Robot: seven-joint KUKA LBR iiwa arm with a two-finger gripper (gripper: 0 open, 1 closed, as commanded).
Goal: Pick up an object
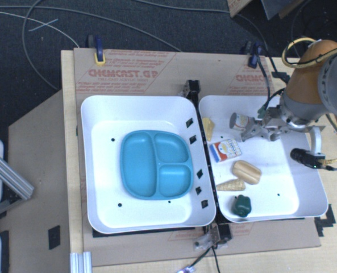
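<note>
Bread roll (pixel 246 171), tan and oblong, lies in the right bin (pixel 304 203), just right of the red-and-white carton (pixel 225 150). It looks like a light toy, probably smooth and a little slippery, so a pinch across its short middle seems the safest hold. A pale corn-like piece (pixel 229 185) touches the roll's lower-left side, and a dark green pepper (pixel 241 206) sits near, below the roll. The gripper (pixel 242 125) hangs above the roll toward the bin's far wall, apart from it, with the carton between them to the left. Whether the pincer stands apart or together I cannot tell. Left of the roll, in the other bin (pixel 100 209), rests a blue divided plate (pixel 155 165).
</note>
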